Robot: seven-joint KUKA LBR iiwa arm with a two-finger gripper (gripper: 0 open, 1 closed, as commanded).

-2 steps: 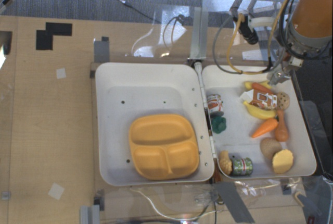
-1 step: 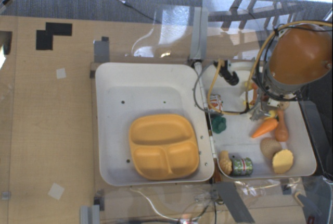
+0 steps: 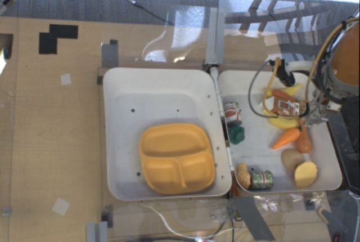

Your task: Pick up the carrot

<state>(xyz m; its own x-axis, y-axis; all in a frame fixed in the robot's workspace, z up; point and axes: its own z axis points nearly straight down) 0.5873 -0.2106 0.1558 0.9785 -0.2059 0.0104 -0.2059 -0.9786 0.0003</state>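
From my remote seat I see two white bins side by side on the wooden bench: the left bin (image 3: 121, 100) holds a yellow sectioned tray (image 3: 177, 157), and the right bin (image 3: 247, 89) holds the small items. The grey arm (image 3: 343, 61) hangs over the right bin's far right side; its gripper (image 3: 315, 114) sits just above the carrot, and I cannot tell how its fingers stand. The carrot (image 3: 286, 138) lies tilted at the bin's right centre, beside a brown pear-like piece (image 3: 304, 141). Near it are a banana (image 3: 284, 121), a potato (image 3: 292, 159), a yellow wedge (image 3: 305, 174), a green can (image 3: 261, 179) and a dark green lump (image 3: 236, 134).
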